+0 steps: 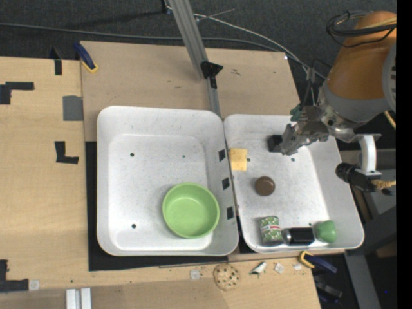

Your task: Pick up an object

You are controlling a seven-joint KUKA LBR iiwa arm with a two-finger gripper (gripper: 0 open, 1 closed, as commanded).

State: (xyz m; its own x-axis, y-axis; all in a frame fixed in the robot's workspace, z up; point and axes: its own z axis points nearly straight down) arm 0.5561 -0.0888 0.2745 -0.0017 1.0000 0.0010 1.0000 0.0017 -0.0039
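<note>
End effector (291, 140) low over the upper part of the right bin (335, 172), right of frame centre, hanging from the grey and orange arm (357, 69) at upper right. Fingers dark and blurred against a small dark shape beneath them; cannot tell whether open or closed, nor whether anything is gripped or touched.

In the right bin: yellow block (239, 159) at the left wall, brown ball (264, 185) just below and right of it, well below the end effector. Along the bottom edge, a green-labelled can (270, 229), a black object (299, 235) touching it, and a green object (326, 231) beside that, toward the lower right corner.

In the left bin (129, 127): green bowl (190, 210), upright, near the lower right corner.

On the tabletop (38, 192), below the bins: a cookie-like disc (224, 276) and small scraps (267, 268) at bottom centre.
</note>
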